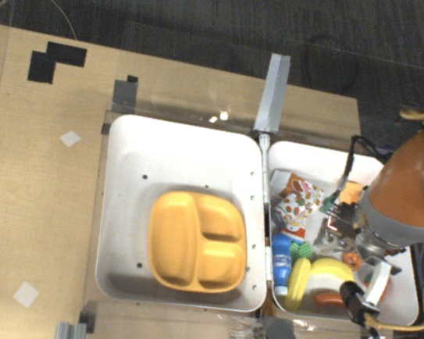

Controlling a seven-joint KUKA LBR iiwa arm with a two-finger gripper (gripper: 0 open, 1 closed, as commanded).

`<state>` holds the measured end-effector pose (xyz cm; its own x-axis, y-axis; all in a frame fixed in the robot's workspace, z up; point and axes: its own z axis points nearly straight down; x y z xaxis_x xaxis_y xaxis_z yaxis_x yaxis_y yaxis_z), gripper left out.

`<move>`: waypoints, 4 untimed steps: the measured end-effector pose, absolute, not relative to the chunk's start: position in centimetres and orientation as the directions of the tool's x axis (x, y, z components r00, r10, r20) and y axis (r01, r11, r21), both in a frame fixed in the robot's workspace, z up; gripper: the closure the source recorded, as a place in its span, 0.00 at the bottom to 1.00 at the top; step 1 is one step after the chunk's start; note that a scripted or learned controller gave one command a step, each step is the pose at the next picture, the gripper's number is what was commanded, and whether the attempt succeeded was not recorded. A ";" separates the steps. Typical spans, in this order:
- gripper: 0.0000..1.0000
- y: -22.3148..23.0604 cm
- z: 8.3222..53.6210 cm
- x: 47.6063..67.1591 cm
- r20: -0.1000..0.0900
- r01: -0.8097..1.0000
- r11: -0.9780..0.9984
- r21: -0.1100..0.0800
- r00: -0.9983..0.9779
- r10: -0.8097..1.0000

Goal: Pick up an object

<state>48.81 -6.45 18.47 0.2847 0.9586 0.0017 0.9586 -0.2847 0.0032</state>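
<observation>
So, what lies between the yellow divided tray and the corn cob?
In the camera view, between the yellow divided tray and the corn cob lie the bins' adjoining white walls and a blue object.

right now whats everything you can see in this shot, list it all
bins: 2, white, side by side on the bench
divided tray: 1, yellow, left bin
printed packet: 1, red and white, right bin, far end
corn cob: 1, yellow, right bin, near end
blue item: 1, right bin, left of the corn
banana-like item: 1, yellow, right of the corn
arm: 1, grey and orange, over the right bin
gripper: 1, low among the right bin's items
</observation>
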 end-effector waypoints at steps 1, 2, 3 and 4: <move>1.00 -16.1 15.9 48.6 -0.003 0.965 -0.263 0.001 0.263 0.965; 1.00 -15.7 17.0 48.9 -0.001 0.968 -0.253 0.005 0.253 0.968; 1.00 -15.7 18.1 49.1 0.000 0.969 -0.247 0.009 0.247 0.969; 1.00 -15.6 19.2 49.3 0.000 0.971 -0.240 0.012 0.240 0.971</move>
<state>49.28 -15.64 19.21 0.2404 0.9707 0.0002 0.9706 -0.2403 0.0123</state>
